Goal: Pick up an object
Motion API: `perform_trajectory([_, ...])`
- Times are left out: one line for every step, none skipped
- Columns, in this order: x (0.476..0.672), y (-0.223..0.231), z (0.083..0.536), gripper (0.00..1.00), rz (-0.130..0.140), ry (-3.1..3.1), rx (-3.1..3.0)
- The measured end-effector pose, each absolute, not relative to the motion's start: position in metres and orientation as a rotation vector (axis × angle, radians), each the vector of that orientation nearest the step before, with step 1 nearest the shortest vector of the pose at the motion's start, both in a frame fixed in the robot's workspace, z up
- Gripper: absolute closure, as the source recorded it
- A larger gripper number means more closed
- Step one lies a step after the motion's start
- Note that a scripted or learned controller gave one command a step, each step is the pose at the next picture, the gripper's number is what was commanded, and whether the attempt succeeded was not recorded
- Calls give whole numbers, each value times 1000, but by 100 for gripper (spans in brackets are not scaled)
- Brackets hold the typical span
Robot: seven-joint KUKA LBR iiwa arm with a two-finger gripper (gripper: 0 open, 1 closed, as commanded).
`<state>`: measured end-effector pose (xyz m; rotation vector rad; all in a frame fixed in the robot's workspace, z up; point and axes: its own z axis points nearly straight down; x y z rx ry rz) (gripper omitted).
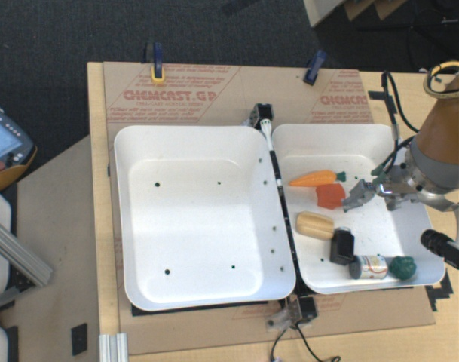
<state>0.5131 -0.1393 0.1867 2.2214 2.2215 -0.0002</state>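
Camera view gave us the gripper (357, 199) in the right bin (380, 138), just right of the red block (331, 196). Fingers slightly parted, holding nothing. We judged the block light and stiff (flat sides suit pinching).

Arm reached in from right, hand (359, 197) low over right bin (380, 138), just beside red block (330, 195). Carrot (316, 178) lay above the block; tan cylinder (315, 225), black piece (341, 246), small can (374, 266), green ball (402, 266) near front. Left bin (131, 164) alongside.
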Motion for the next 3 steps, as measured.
perform_trajectory([563, -118, 239, 0, 9, 2221, 2210])
perform_trajectory([579, -112, 175, 0, -5, 2227, 2224])
perform_trajectory([589, -101, 93, 0, -7, 2229, 2225])
